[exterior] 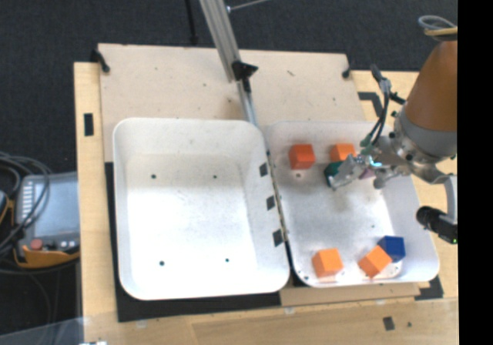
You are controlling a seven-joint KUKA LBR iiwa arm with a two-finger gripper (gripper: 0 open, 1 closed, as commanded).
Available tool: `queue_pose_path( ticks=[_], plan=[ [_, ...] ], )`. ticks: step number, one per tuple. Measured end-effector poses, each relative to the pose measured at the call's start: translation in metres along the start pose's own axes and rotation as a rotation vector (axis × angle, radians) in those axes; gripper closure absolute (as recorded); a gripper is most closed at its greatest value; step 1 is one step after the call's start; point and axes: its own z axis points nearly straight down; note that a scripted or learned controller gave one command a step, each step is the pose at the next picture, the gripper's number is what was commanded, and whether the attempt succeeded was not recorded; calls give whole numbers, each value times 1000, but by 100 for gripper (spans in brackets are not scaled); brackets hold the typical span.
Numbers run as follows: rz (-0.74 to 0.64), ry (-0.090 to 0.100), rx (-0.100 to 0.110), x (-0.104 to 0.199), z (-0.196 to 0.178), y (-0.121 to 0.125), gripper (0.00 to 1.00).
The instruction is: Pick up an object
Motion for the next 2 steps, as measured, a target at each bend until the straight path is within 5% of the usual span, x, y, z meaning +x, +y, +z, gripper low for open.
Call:
queue_pose_path(
  ticks=[1, 2],
  plan=[
    [2, -1, -6, 0, -2, 1, 0],
    [6, -3, 1, -1, 60, -3, 0]
  ],
)
